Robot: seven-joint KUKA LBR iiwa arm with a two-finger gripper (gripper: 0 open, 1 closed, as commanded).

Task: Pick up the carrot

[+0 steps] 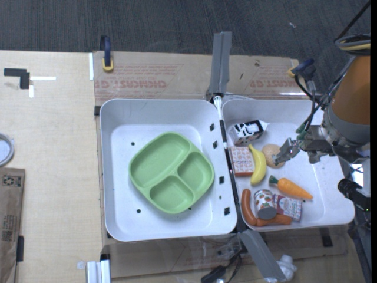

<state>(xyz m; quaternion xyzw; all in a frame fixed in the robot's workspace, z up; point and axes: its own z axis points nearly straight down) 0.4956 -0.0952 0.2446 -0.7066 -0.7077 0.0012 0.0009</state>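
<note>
The carrot is small and looks like a toy: a bright orange body that narrows to a point, with a small green top at its left end. It lies flat in the right bin, in the lower right part, with its point toward the lower right. Just left of it lies a yellow banana, and just below it lie a small can and a flat packet. A round beige thing lies beside the banana, above the green top of the carrot.

The arm comes in from the right and bends down over the right bin. Its gripper points to the left and down, above the beige thing and near the green end of the carrot, but apart from the carrot. The two fingers seem a little apart and nothing is seen between them.

The left bin holds a green plate with three compartments.
</note>
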